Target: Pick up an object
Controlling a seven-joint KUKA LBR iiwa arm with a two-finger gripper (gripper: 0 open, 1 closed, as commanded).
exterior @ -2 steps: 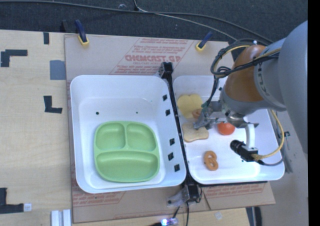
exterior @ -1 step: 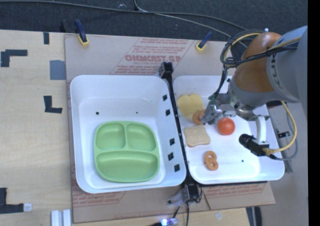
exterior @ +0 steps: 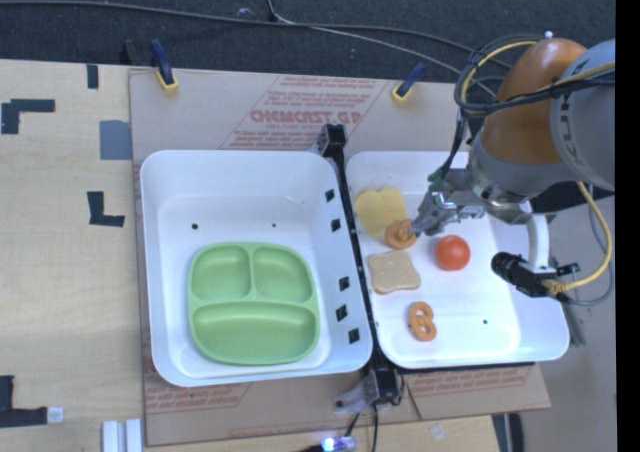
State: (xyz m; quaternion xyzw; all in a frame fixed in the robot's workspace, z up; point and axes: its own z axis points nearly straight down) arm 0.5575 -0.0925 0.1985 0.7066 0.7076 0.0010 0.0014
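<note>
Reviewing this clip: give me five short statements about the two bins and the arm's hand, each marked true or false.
1. The green divided plate lies in the left white bin. True.
2. The round red tomato sits on that plate. False: it lies in the right white bin.
3. The hand hangs over the right bin. True.
4. The tan toast slice lies outside both bins. False: it is in the right bin.
5. An orange pretzel lies in the right bin. True.

Pincer [exterior: 418,225] perhaps touching pretzel [exterior: 401,234].
</note>
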